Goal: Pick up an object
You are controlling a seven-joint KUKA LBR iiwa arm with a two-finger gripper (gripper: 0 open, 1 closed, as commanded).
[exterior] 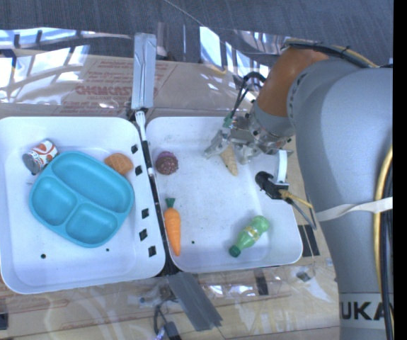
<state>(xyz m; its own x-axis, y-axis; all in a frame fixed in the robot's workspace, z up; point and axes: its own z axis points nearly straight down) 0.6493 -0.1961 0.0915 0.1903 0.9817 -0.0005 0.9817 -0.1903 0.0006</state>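
Observation:
My gripper [231, 149] hangs over the far part of the right bin [210, 257], and its grey fingers [214, 147] look spread open. A small pale tan object [229, 163] lies on the bin floor right at the fingertips; I cannot tell whether they touch it. A brown round object [166, 163] rests near the bin's left wall. An orange carrot [173, 230] lies at the front left, and a green bottle [250, 236] lies on its side at the front right.
The left bin [5, 261] holds a blue divided plate [81, 197], a small can [40, 156] at the back left and an orange-brown lump [119, 163] by the divider. The grey arm [345, 161] covers the right bin's right side.

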